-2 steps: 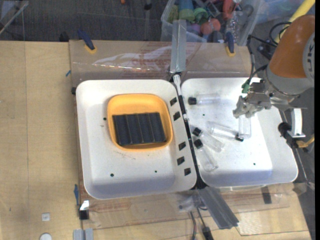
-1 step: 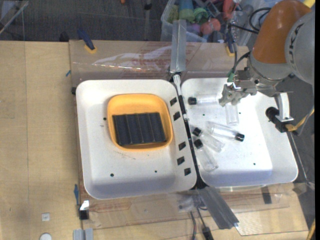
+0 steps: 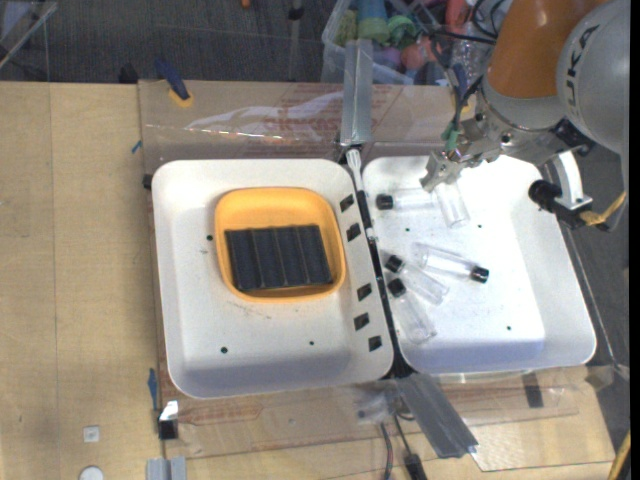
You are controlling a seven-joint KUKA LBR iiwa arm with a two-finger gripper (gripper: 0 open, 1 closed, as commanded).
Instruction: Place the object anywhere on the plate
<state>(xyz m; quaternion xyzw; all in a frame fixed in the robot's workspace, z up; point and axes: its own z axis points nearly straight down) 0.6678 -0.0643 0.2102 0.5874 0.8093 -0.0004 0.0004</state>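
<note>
Camera view — claw (image 3: 441, 173) over right bin's (image 3: 560, 338) far edge, its grip state unclear.

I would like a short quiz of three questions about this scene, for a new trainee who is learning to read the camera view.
1. True or false: the orange plate lies in the right bin.
2. What lies on the plate? A) a dark ridged slab B) a red ball C) a spoon
3. Fill in: the pincer hovers over the ____ bin, where the clear tubes with black caps lie.

Key: 1 false, it is in the left bin; 2 A; 3 right.
</note>
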